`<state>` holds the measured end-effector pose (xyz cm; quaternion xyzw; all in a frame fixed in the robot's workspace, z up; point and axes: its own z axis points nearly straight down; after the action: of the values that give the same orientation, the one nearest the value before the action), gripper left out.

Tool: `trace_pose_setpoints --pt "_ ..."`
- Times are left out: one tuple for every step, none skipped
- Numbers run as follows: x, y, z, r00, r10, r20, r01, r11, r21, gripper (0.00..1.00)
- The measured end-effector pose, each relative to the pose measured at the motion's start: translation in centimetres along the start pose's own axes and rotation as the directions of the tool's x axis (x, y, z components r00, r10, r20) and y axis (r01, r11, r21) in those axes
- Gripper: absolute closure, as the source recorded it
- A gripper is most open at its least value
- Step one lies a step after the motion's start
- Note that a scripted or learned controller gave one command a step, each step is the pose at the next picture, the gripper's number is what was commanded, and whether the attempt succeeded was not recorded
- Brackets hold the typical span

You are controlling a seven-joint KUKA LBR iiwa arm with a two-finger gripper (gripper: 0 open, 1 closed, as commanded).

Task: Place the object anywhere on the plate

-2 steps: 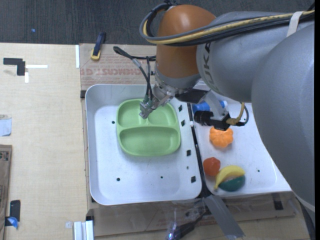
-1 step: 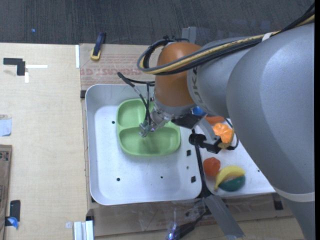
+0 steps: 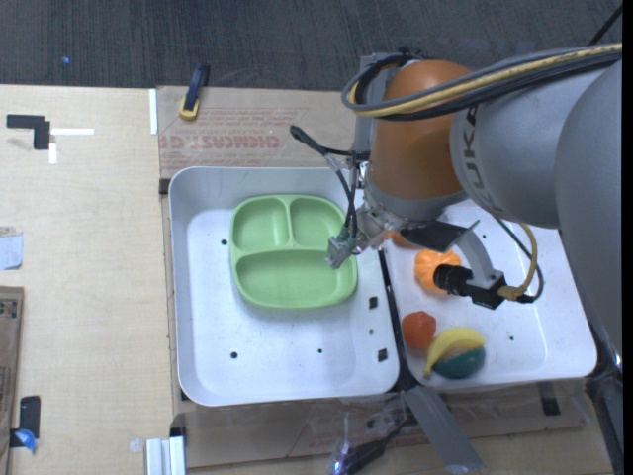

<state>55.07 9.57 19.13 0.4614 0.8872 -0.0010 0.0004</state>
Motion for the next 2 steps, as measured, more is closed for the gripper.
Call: trace_pose_setpoints --pt "0.8 5.1 -0.8 1.000 0.016 0.000 -0.016 1.000 0.000 1.00" --pt "6.5 5.0 -2.1 0.999 -0.049 -0.001 0.049 0.999 0.001 1.00"
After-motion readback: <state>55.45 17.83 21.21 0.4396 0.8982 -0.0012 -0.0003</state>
